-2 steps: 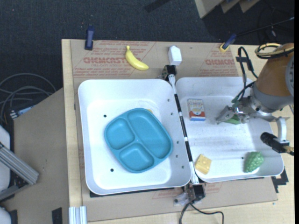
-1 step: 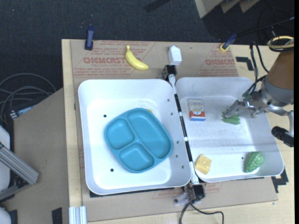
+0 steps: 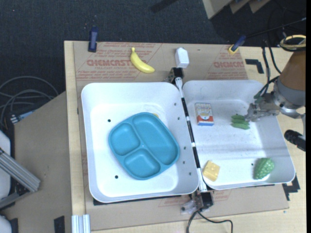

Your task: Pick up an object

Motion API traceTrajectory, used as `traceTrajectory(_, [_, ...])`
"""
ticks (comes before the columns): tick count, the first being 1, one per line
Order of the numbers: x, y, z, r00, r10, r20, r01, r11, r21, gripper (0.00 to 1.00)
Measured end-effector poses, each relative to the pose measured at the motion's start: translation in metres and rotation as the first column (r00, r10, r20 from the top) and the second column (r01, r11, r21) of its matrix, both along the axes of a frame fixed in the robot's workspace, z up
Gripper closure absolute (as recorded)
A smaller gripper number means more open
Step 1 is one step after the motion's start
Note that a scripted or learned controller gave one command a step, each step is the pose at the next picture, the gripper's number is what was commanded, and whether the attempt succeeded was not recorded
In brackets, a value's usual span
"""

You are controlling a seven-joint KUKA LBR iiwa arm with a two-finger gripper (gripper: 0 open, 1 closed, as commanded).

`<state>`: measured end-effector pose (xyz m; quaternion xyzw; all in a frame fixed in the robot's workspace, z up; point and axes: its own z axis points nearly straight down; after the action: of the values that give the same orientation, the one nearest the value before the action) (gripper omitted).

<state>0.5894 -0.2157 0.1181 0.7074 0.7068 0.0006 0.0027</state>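
Board upper frame [image 3: 112, 62]: we read "CHEMCAST" | gripper [image 3: 256, 109], right bin [image 3: 272, 144]: beside green object [image 3: 240, 122], grip unclear

Dark carpet floor [image 3: 43, 18], cardboard-topped bench [image 3: 116, 57]

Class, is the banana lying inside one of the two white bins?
No. The banana lies on the cardboard behind the left bin.

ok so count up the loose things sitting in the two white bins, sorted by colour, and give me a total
Blue: 1, the divided plate in the left bin.
Green: 2, a small piece near the gripper and a bumpy one, both in the right bin.
Yellow: 1, the wedge.
White, red and blue: 1, the small carton.
Total: 5
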Motion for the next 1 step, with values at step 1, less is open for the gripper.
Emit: traceTrajectory(1, [-0.021, 0.0125, 0.0165, 1.0, 0.001, -0.006, -0.001, 1.0, 0.004, 1.0])
